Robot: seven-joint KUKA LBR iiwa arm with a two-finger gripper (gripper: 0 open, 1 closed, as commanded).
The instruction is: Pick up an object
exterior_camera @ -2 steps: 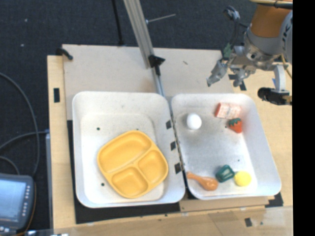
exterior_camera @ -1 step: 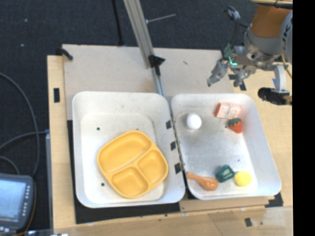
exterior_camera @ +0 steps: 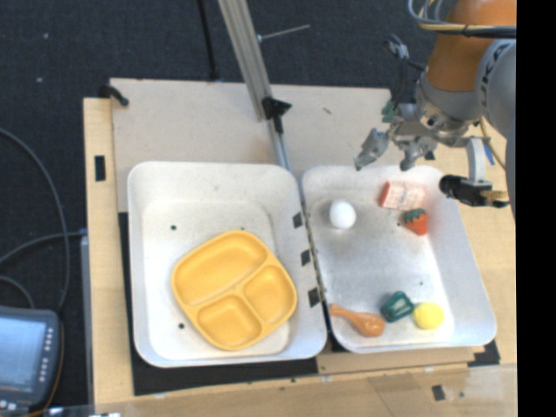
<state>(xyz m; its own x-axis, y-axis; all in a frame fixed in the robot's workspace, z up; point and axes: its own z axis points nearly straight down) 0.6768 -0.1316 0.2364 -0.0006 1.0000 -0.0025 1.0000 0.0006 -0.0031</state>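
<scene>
Nearest the camera, along the right bin's near edge, lie an orange spoon-shaped toy, a small green block and a yellow ball. Farther in sit a white egg, a pink-and-white packet and a small red-and-green toy. A yellow divided tray fills the left bin. Over the right bin's far edge hangs the gripper, fingers spread and holding nothing. I judge this the approach step; next it should descend onto one item, probably the nearby packet, and close.
</scene>
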